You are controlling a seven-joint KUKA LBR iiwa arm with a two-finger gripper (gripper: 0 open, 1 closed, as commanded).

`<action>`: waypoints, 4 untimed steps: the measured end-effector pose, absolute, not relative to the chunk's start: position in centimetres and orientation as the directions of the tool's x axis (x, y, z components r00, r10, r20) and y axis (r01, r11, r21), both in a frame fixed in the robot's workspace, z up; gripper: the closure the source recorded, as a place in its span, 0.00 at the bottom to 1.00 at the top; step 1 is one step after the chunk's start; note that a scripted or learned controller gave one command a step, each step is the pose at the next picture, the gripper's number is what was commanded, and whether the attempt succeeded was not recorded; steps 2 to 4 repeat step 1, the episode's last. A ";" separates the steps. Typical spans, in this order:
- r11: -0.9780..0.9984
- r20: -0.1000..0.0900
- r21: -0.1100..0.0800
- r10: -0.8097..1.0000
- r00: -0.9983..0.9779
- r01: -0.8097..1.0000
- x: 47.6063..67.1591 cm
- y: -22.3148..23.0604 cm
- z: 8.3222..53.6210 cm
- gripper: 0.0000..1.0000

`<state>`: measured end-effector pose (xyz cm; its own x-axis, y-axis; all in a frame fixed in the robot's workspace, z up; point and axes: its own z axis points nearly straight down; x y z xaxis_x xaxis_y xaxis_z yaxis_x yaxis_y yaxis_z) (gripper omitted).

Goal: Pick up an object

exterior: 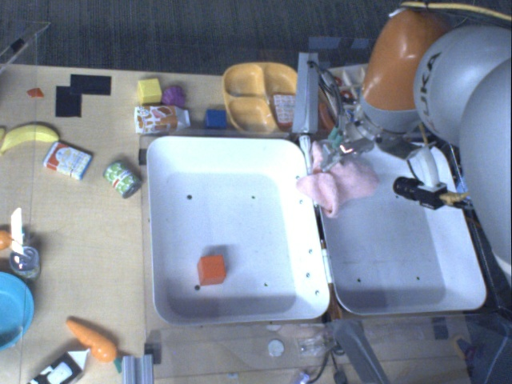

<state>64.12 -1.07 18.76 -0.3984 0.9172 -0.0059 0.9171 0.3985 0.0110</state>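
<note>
The gripper (342, 146) sits at the upper left corner of the right bin (416, 278), just beside the wall it shares with the left bin (232, 294). A pink cloth (340, 184) hangs crumpled directly beneath the gripper, touching it — whether the fingers are clenched on the cloth or released cannot be told, since the cloth and wrist hide them. Part of the cloth drapes over the shared wall into the left bin's upper right corner.

An orange block (212, 269) lies in the left bin, well apart from the cloth, toward that bin's lower left. A black cylindrical part (418, 190) of the arm juts out over the right bin, right of the cloth.

Beyond the left bin's upper edge stands a yellow divided dish (256, 94) — a blue cube (214, 118) and a small carton (160, 118) lie to its left.
</note>
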 end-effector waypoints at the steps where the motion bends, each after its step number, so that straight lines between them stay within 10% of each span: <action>1: 0.413 -0.006 0.010 0.911 -0.413 0.911 67.1 -6.8 22.7 1.00; 4: 0.413 -0.006 0.010 0.911 -0.413 0.911 67.1 -6.8 22.7 1.00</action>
